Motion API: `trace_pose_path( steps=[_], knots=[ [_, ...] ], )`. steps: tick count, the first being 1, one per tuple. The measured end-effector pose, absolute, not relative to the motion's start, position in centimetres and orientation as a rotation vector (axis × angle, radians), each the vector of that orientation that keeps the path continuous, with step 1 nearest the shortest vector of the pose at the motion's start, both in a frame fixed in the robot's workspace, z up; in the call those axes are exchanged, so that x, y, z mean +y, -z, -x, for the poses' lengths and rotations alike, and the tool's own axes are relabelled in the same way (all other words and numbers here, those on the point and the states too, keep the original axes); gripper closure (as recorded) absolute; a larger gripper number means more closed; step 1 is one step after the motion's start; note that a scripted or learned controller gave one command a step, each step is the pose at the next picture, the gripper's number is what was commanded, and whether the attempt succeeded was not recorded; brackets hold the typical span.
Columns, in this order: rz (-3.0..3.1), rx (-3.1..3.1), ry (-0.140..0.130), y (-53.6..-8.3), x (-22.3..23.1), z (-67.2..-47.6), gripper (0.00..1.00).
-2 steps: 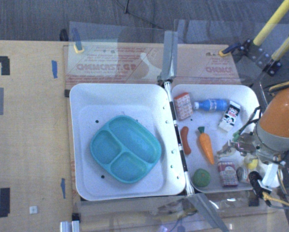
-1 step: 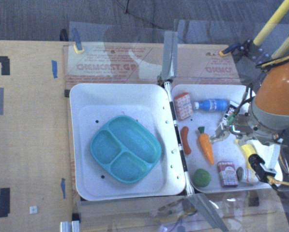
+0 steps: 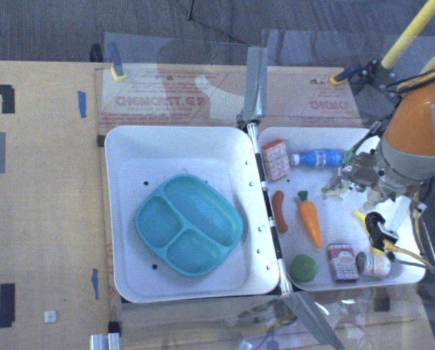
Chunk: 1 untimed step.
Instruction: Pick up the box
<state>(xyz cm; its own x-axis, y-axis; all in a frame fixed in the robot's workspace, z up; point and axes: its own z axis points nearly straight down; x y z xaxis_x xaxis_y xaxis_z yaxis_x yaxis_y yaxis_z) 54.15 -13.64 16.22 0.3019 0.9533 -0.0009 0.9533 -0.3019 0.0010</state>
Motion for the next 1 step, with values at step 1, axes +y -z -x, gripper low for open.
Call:
trace_pose_path(
  steps=[1],
  knots=[
    [-2.802, 1.424, -0.03, -10.12, -18.21, -49.53, 0.0]
  ],
)
